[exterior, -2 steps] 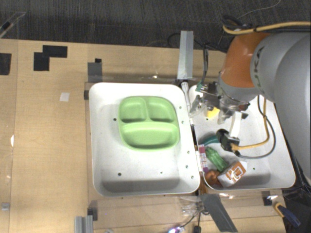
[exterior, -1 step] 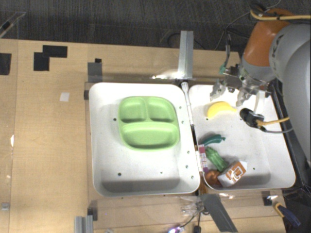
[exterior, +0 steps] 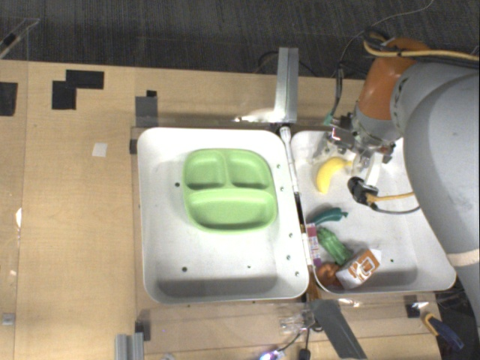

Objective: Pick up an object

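Tool (exterior: 351, 156) over right bin (exterior: 420, 265), at 12 o'clock end; finger state: cannot tell. Banana (exterior: 328, 175) just below tool, toward 7 o'clock. Advice: centre over banana's middle, straddle its narrow width, descend vertically, clear bin wall, confirm grip before lift.

A yellow banana (exterior: 328, 175) lies curved on the right bin's (exterior: 405, 238) floor, near its upper-left corner.

My arm (exterior: 442, 156) cut off by the right edge, its bulk hiding the right bin's far wall (exterior: 390, 223), gripper (exterior: 351, 150) fingertips too blurred to read above the banana (exterior: 328, 175), bottom-corner clutter (exterior: 341, 265) indistinct, one orange-and-white packet (exterior: 361, 267) unreadable
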Motion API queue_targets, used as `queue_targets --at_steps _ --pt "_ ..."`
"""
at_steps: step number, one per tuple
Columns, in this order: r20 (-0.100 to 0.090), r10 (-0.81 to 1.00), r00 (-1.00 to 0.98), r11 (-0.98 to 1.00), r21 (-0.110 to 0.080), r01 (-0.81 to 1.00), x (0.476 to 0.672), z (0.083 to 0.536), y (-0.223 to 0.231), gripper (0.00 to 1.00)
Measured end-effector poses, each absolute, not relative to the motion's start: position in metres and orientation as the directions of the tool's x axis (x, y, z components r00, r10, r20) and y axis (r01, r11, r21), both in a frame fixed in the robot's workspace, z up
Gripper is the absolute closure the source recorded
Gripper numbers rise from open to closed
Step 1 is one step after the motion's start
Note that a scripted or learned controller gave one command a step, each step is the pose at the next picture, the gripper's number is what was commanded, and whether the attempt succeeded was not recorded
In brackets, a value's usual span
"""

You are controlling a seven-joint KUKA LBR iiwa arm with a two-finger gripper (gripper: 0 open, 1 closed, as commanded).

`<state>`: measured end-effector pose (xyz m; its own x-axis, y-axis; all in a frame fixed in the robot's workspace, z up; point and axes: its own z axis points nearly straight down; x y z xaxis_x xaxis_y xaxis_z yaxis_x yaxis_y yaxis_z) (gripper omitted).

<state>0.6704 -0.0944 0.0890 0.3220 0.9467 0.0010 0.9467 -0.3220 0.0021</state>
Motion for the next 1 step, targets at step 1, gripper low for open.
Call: queue_targets --at_steps 1 --pt "0.001 0.949 0.315 -0.315 0.008 0.949 0.6724 0.1011 -0.0929 1.00"
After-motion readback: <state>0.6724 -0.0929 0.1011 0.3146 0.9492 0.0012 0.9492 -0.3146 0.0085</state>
